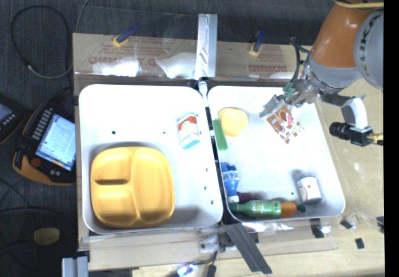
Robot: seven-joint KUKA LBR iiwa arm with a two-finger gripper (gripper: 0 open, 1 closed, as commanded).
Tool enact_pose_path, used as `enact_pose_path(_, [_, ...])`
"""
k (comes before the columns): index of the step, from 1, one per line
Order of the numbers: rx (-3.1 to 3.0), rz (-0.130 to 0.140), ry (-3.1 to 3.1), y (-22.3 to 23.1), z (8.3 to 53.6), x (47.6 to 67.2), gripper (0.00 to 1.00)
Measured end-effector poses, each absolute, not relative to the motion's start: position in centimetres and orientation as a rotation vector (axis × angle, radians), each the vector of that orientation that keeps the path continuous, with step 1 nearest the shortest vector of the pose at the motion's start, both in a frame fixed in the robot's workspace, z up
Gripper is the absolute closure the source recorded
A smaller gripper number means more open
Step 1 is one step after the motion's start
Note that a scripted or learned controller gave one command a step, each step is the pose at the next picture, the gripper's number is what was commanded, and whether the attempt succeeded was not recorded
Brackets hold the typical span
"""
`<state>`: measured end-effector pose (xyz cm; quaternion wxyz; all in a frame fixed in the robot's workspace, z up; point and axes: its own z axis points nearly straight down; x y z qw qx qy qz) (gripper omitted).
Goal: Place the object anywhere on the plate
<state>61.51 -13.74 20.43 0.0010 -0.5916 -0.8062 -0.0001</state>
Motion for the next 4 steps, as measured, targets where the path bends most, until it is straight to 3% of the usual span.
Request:
enact_pose_path(1, [-1.482,0.001,-2.765,-4.2,18.1,56.3,1.00])
enact_pose_path(2, [-1.652,0.003,-2.668,4.4,18.1,54.6,1.00])
enact_pose_path(3, [-1.654,0.003,-2.670,12.0,12.9,56.2,1.00])
enact_pose_path(4, [-1.622,0.005,-2.688,9.5,18.1,58.8,1.00])
